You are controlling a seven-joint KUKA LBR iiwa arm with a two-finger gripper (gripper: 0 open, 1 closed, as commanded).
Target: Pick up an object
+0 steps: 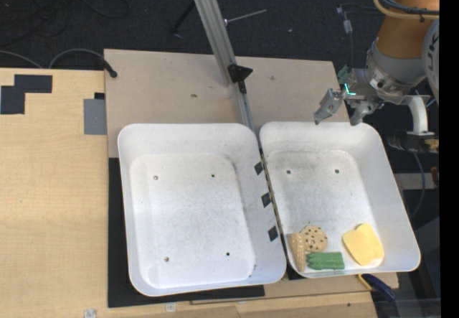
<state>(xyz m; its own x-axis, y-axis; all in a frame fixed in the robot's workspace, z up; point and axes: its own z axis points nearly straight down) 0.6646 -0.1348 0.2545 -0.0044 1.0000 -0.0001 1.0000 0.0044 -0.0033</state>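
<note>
I was at the very start of the pick: nothing was held yet, and the gripper (338, 110) hung over the back edge of the right bin (387, 187), far from the things I could grab. Its two fingers were spread apart with only air between them. The things all lay in the front part of that bin, close together: a round cookie (313, 237) with dark spots, a green block (325, 260) just in front of it, a thin tan piece (296, 248) beside the cookie by the bin's left wall, and a yellow block (362, 244) to the right, a bit apart from the others. The left bin (136, 151) had no toys in it. I thought the next move had to bring the arm (405, 29) forward across the bin and then down over one thing. The yellow block looked like the easy one to me, since it had room around it for the fingers. The arm came in from the right, its orange part up high, and the wrist tipped down toward the bin with the fingers pointing at the bin's back rim.
</note>
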